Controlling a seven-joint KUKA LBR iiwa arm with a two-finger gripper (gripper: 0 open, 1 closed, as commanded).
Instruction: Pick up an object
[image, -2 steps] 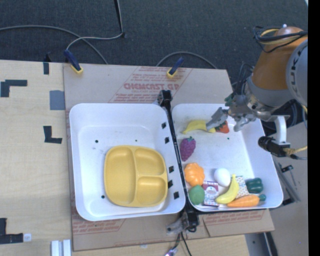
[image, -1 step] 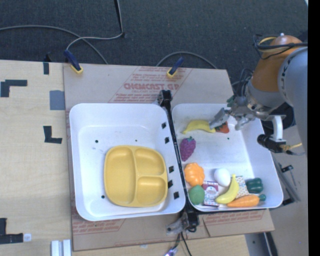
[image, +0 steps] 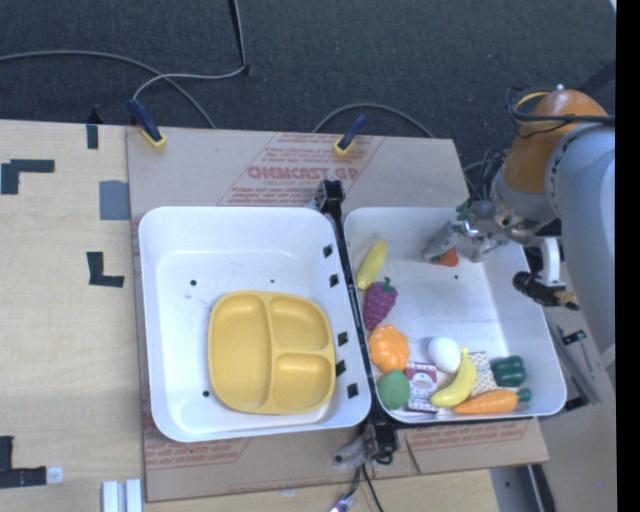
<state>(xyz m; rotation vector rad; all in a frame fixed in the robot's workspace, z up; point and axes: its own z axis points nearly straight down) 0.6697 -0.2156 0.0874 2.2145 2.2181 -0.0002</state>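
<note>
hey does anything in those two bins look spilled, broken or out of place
Nothing stands out. The yellow divided plate lies flat in the left bin, and the toy foods sit loosely along the right bin's left and near sides, none spilled over the rim.

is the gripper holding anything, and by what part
Cannot be told: a small red-orange thing sits at the gripper tip, but no grip shows.
</note>
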